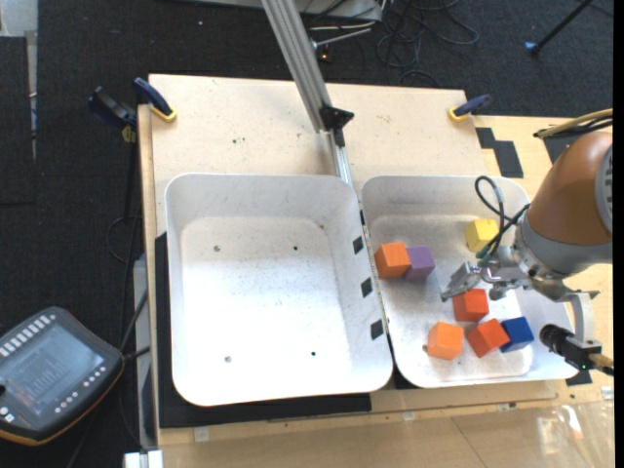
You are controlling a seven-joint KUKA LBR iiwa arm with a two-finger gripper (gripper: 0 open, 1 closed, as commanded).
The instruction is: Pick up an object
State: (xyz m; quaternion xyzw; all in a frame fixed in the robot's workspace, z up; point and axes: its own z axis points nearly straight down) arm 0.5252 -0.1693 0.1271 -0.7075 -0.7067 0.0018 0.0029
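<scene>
In the lower right of the frame the gripper is seen poised with fingers spread just above a red block in the right bin, so the approach is judged underway, with a descent and closing needed next.

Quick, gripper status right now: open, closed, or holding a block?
Gripper: low in the right bin, just above a red-orange block; open or shut cannot be told, and no block is seen held.
</scene>
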